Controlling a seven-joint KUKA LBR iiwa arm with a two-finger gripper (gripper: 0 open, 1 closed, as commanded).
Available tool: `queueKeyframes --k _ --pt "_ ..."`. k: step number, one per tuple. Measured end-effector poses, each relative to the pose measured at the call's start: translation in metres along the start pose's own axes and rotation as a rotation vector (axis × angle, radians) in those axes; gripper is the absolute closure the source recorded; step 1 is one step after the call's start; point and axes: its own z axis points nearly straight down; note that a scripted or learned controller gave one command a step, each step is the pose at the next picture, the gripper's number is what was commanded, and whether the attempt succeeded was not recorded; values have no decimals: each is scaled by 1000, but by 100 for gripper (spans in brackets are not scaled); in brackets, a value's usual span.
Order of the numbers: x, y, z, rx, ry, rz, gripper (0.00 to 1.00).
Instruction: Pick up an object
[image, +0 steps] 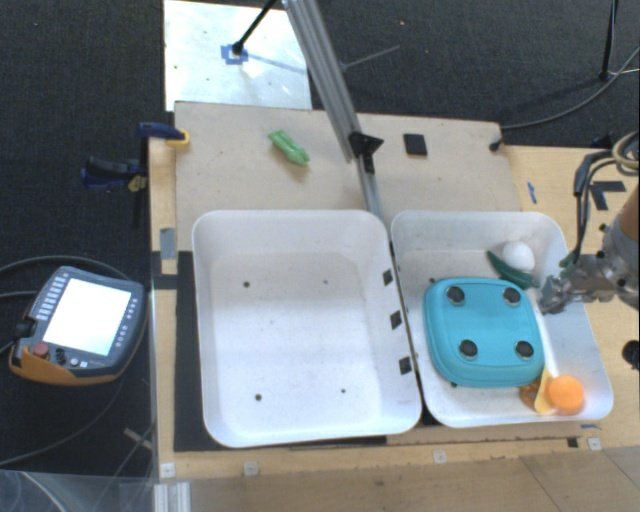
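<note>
Teal plastic dominates the right bin (575, 300): a square lid-like object (480, 335) lying flat, with four dark round studs on top. The pincer (553, 292) sits just beside its upper right corner, low over the bin's right side, and whether its tips are apart or together cannot be told from this slanted view; nothing is visibly between them. From the pincer, the nearest candidates lie to the left and slightly up: a white ball (518, 254) near the bin's back wall, with a dark green strip (505, 266) just beside it, its long axis running diagonally down toward the pincer. An orange ball (567, 393) rests well apart at the front right corner, touching a yellowish stick (549, 368) that runs along the teal object's right edge. The judgement is that a short shift toward the back wall would put the white ball or green strip within reach.

The left bin (300, 320) is a shallow white tray with a few dark specks. Both bins stand on a pale wooden bench (450, 145), where a small green item (289, 147) lies near the rear. A teach pendant (78, 323) rests on dark carpet (70, 100).
</note>
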Motion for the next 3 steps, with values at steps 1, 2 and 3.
queueKeyframes --k 1,2,3 --pt "0 0 -9 4 1 1 100" --pt "47 -4 -20 4 2 -3 100" --pt "107 -5 -23 4 3 -5 100"
